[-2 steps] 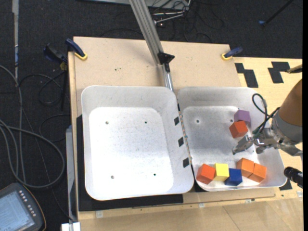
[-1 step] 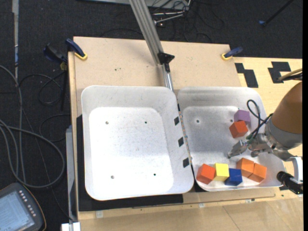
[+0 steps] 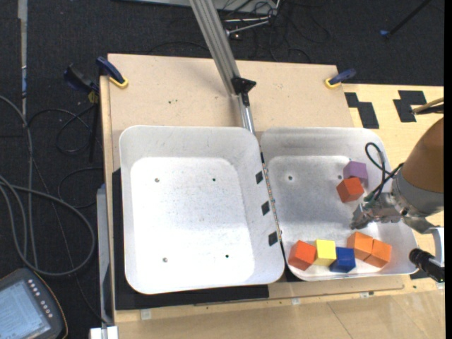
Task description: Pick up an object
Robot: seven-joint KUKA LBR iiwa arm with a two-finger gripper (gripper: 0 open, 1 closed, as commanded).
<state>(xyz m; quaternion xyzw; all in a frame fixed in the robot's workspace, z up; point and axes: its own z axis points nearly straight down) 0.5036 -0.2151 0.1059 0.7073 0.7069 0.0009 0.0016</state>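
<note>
The right bin (image 3: pixel 311 171) holds several small blocks. A purple block (image 3: pixel 356 170) and an orange block (image 3: pixel 350 189) sit near its right wall. Along the front wall lie an orange block (image 3: pixel 303 253), a yellow block (image 3: pixel 325 250), a blue block (image 3: pixel 345 259) and two orange blocks (image 3: pixel 371 248). My gripper (image 3: pixel 367 215) reaches in from the right, low over the bin floor between the upper orange block and the front-right orange pair. I see no block between its fingers.
The left bin (image 3: pixel 187 207) lies beside the right one on the wooden bench. A metal pole (image 3: pixel 215 37) slants across the back. Clamps sit at the bench's back corners. Black cables loop near my wrist.
</note>
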